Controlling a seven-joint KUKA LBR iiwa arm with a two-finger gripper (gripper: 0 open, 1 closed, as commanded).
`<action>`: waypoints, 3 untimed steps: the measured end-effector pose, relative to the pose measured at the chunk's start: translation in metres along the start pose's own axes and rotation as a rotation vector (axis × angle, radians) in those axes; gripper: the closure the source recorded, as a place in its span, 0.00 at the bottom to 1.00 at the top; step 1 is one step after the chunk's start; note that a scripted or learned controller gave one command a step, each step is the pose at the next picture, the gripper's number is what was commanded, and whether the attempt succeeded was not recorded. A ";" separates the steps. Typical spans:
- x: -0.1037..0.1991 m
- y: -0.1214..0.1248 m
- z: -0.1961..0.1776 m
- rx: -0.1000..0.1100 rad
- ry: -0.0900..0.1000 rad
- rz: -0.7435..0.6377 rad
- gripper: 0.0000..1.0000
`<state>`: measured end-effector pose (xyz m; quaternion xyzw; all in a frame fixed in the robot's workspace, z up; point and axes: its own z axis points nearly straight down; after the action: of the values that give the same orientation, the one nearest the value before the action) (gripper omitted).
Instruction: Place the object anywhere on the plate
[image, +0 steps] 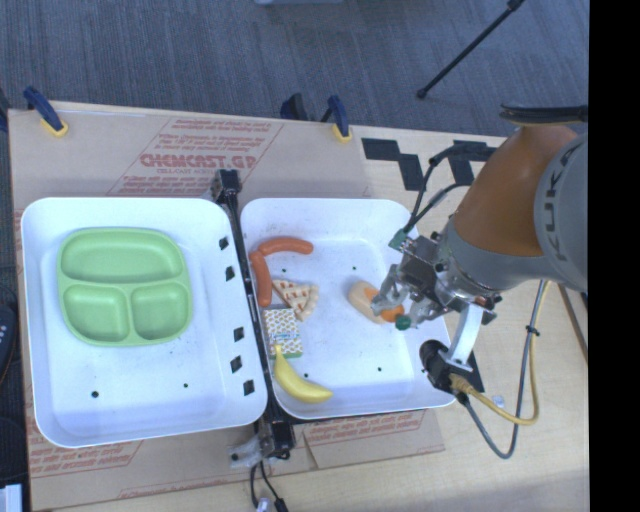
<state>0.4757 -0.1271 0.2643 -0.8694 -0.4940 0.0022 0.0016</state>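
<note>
The green three-compartment plate (125, 283) lies in the left bin (60, 400) with nothing on it. In the right bin (345, 222), my gripper (396, 303) is down at the right side, right over a small orange carrot with a green end (394, 318). A tan bread roll (361, 295) lies just left of the carrot, touching or nearly touching the gripper. The gripper body hides part of the carrot.
Also in the right bin are two sausages (285, 246) (261, 277), a wedge of waffle (297, 296), a checked cracker (281, 327) and a banana (298, 383), all near the divider (240, 290). The arm (520, 210) overhangs the bin's right rim.
</note>
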 end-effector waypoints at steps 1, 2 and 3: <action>0.037 -0.021 0.036 0.000 0.000 -0.040 1.00; 0.086 -0.050 0.037 -0.002 0.001 0.136 1.00; 0.150 -0.084 -0.017 0.000 0.001 0.171 1.00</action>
<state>0.4802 0.0452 0.2813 -0.9084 -0.4181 0.0019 0.0018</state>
